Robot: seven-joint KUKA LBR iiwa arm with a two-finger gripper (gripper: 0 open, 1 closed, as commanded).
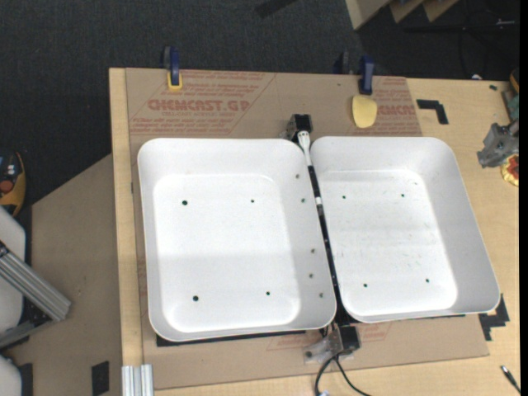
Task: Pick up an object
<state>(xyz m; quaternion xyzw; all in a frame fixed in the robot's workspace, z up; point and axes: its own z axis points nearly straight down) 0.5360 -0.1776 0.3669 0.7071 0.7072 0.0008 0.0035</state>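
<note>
Two shallow white plastic bins, left (pixel 144 221) and right (pixel 470 221), lie side by side, rims touching, on a brown board-covered table (pixel 214 101). Two blue clamps (pixel 172 60) (pixel 365 73) grip the far edge; a pale yellow piece (pixel 364 111) lies just beside the right clamp. Which object is to be picked, and the claw's state, cannot be told.

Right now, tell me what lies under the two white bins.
A brown board with red lettering lies under the left bin and right bin, clamped by two blue clamps. Whatever sits directly beneath the bins is covered.
</note>
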